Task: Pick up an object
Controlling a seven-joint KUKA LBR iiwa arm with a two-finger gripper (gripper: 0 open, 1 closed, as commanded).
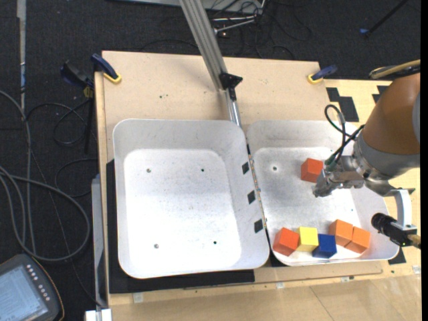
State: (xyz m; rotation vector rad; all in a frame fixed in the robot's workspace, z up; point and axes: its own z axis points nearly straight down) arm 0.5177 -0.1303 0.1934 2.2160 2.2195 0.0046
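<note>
- I am seeing the gripper [326,182] hanging low in the right bin [281,149], just beside an orange block [311,170]; finger state: cannot tell.
- Five blocks are sitting along that bin's near edge: orange cube [287,240], yellow block [307,237], blue block [326,246], two orange blocks [351,235].

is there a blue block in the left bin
No, the blue block lies in the right bin, in the row of blocks along its near edge.
</note>
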